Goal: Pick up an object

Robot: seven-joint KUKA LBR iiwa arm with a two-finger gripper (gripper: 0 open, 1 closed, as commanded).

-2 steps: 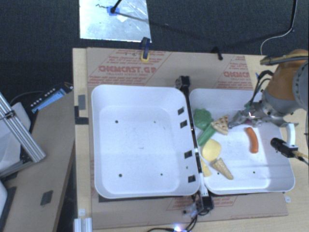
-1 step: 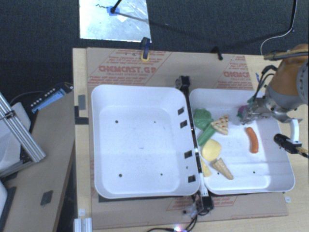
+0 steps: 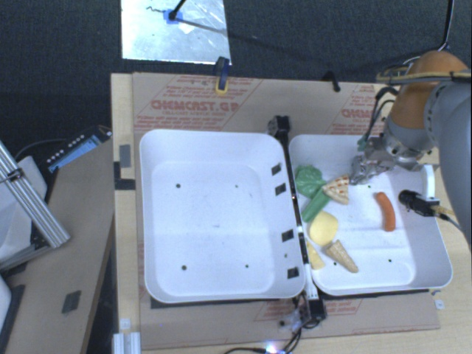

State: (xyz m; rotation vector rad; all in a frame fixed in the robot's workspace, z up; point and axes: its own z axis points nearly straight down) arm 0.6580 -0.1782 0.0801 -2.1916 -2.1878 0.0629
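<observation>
The right bin point(image 3: 413, 271) holds several toy foods. A green leafy piece point(image 3: 310, 186) lies by its left wall, with a pizza slice point(image 3: 338, 190) just right of it. A yellow lemon-like piece point(image 3: 323, 228) and a tan cone point(image 3: 343, 257) sit lower down. An orange-red sausage point(image 3: 386, 211) lies to the right. My gripper point(image 3: 359, 173) hangs low over the bin's upper middle, just right of the pizza slice; nothing is seen between its fingers.
The left bin point(image 3: 214, 212) sits beside the right one, with black clips point(image 3: 284, 190) along the shared wall. A cardboard sheet point(image 3: 192, 102) lies under both bins. A foil sheet point(image 3: 173, 21) is at the back.
</observation>
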